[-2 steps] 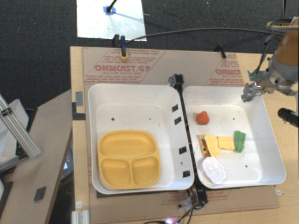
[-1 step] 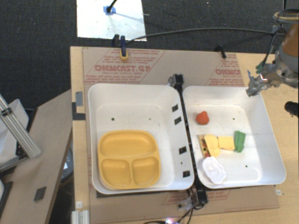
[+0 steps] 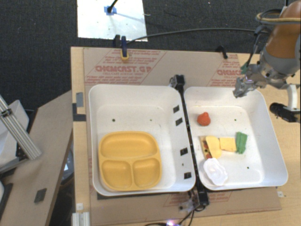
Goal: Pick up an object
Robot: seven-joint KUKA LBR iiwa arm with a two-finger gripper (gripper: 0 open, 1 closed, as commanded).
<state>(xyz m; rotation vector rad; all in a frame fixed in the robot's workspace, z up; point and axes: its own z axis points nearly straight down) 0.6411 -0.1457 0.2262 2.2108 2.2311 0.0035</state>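
Observation:
The right bin [image 3: 263, 126] holds a small red round object [image 3: 203, 119], two yellow blocks [image 3: 220, 145], a green piece [image 3: 241, 142] and a white crumpled object [image 3: 215, 171]. My gripper [image 3: 241, 87] hangs over the far right corner of this bin, up and to the right of the red object. It is well apart from all the objects. Nothing shows between its fingers.
The left bin [image 3: 117, 102] bears a yellow sectioned tray [image 3: 130, 160]. A row of black clips [image 3: 181, 126] runs along the seam between the bins. A white sheet [image 3: 110, 13] lies beyond the bench. A black fitting [image 3: 282, 111] sticks out at the right.

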